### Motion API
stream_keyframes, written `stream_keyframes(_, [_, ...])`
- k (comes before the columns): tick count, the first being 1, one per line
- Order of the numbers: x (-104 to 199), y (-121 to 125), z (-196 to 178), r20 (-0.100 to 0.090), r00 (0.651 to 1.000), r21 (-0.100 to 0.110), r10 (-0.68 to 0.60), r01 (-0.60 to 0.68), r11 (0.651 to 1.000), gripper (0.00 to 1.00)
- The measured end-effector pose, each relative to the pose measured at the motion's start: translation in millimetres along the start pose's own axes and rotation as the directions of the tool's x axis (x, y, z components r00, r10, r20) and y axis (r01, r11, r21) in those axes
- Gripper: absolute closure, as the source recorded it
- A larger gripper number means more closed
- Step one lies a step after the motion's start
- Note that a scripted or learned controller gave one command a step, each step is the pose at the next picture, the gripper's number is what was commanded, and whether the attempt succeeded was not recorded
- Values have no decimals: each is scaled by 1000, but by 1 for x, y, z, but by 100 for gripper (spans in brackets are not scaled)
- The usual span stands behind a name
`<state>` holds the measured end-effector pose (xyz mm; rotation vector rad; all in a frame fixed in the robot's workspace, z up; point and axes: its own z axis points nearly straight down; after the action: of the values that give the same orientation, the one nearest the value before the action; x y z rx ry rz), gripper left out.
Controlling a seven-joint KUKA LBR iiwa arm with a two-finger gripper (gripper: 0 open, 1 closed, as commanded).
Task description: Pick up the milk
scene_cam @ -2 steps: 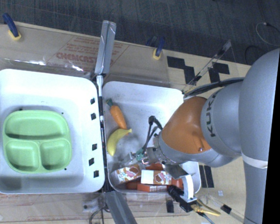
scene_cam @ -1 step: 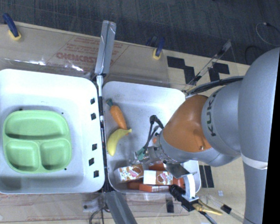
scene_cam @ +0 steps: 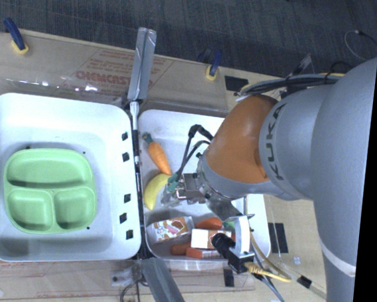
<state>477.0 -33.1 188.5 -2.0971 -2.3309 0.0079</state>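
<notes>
Approach looks to be the step in hand: the gripper point(scene_cam: 179, 190), whose opening I cannot tell, hangs low in the right bin point(scene_cam: 175, 127) beside the banana point(scene_cam: 153, 190), near the milk point(scene_cam: 170, 229) lying at the bin's front, so next it probably must centre over the carton.

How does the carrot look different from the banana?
The carrot is orange with a green end; the banana is yellow. The carrot is thin and straight; the banana is fatter and curved. Both lie in the right bin by its left wall.
</notes>
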Motion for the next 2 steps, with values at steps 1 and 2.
stream_keyframes(1, [71, 8, -40, 1, 993, -1, -117, 117, 993, 100])
stream_keyframes(2, [137, 13, -50, 3, 972, 1, -237, 237, 972, 100])
